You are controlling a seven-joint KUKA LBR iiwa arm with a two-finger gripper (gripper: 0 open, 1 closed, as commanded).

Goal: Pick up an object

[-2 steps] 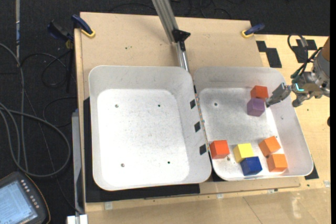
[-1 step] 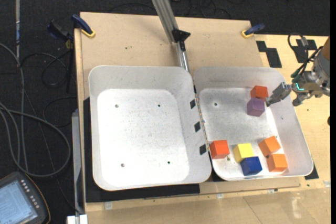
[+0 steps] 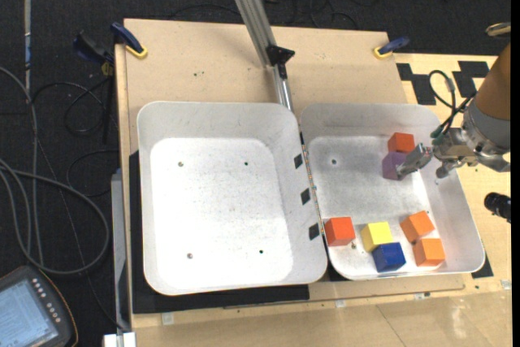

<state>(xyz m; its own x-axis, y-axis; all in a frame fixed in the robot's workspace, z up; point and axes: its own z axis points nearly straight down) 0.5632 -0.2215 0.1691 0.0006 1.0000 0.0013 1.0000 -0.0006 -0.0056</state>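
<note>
One fixed camera looks down at a slant (from fairly high) on the bench (image 3: 341, 53) and both bins (image 3: 154, 175).

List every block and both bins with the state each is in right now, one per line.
Purple block: on the right bin's floor, beside the gripper.
Orange block: just behind the purple one.
Orange block: at the near-left of the bin.
Yellow block: touching the blue block.
Two orange blocks: near-right corner.
Right bin: holds all blocks.
Left bin: flat on the bench.

The arm (image 3: 493, 106) reaches in low from the right, its gripper (image 3: 428, 161) pointing left with fingers spread.
</note>
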